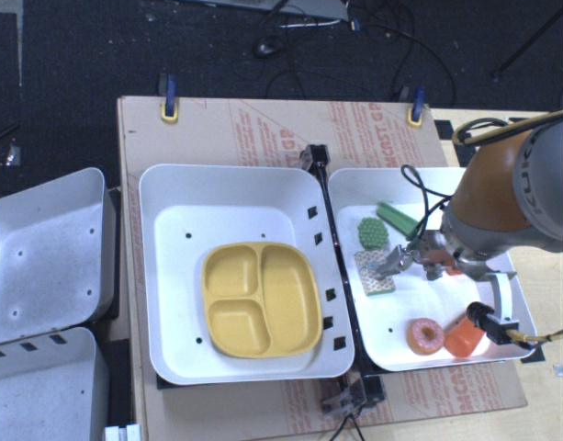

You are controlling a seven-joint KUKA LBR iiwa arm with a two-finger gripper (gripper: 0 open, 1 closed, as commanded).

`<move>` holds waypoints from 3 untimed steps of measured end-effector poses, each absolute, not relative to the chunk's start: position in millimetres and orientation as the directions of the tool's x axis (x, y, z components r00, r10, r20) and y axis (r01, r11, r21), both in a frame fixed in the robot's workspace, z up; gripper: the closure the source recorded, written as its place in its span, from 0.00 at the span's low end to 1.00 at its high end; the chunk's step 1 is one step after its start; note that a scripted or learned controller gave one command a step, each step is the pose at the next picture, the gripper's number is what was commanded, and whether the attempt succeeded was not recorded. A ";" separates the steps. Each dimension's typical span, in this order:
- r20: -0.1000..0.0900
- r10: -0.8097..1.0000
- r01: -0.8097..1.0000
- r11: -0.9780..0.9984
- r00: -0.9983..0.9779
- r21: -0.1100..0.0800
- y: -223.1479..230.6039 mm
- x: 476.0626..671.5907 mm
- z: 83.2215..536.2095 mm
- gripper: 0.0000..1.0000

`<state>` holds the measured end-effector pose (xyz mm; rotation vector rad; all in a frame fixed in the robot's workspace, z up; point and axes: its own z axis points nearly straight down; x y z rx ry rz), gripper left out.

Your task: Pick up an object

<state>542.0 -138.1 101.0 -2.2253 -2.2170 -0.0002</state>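
1. Dark speckled floor (61, 62) with loose cables surrounds a brown board (226, 122) held by two yellow-and-blue clamps (169, 99) at its far edge.
2. Two white bins sit side by side on the board: the left bin (162, 246) and the right bin (373, 352), with a black divider (334, 255) between them.
3. A yellow tray (261, 299) with three compartments lies flat in the left bin, near its middle.
4. In the right bin, a green block (398, 217) lies near the far side, and a round green bumpy ball (373, 233) is just beside it.
5. A speckled flat pad (373, 274) lies nearer the camera than the ball, close to the divider.
6. A pink-orange ring (425, 336) and an orange cup (463, 335) lie near the bin's front edge, just beside each other.
7. The arm (511, 196) reaches in from the right over the right bin.
8. The gripper (398, 261) sits low at the pad's right edge; whether its jaws are spread or closed cannot be told, and nothing is seen held.
9. More white bins (42, 246) lie off the board at left.
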 end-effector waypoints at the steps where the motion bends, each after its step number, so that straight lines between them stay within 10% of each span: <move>1: 0.002 1.000 1.000 -0.001 0.001 0.004 -138.0 544.4 96.6 0.00; 2: 0.002 1.000 1.000 -0.001 0.001 0.011 -136.8 546.5 108.0 1.00; 3: -0.002 1.000 1.000 0.003 -0.003 0.006 -134.0 553.0 170.1 1.00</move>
